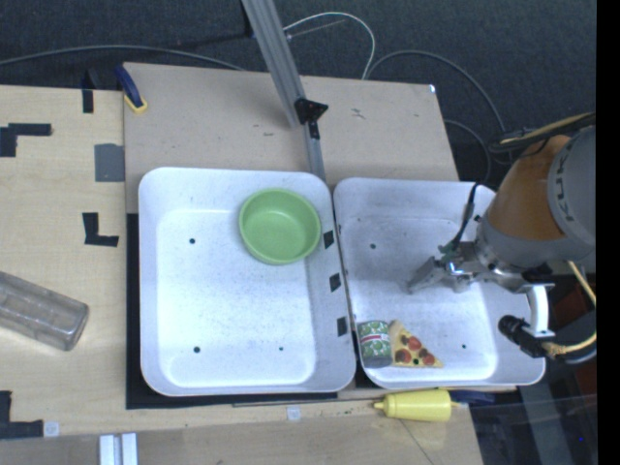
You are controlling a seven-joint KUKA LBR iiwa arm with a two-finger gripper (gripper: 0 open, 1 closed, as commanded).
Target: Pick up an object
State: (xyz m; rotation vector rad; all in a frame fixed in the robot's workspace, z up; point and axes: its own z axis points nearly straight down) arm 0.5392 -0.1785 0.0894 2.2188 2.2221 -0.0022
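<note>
desk [223, 114]: light wood, dark tape marks along the 9 o'clock side
left bin [174, 289]: white, shallow, speckled floor, touching right bin
right bin [387, 211]: white, shallow, at 3 o'clock of left bin
metal pole [276, 46]: grey, slants down from 12 o'clock, black clamp at its lower end, just above the seam between bins
cables [339, 27]: thin, looping on dark floor at 1 o'clock
clear plastic container [39, 310]: lying on its side on desk, 9 o'clock of left bin, well apart
blue-yellow clip [131, 90]: desk's 11 o'clock corner
</note>
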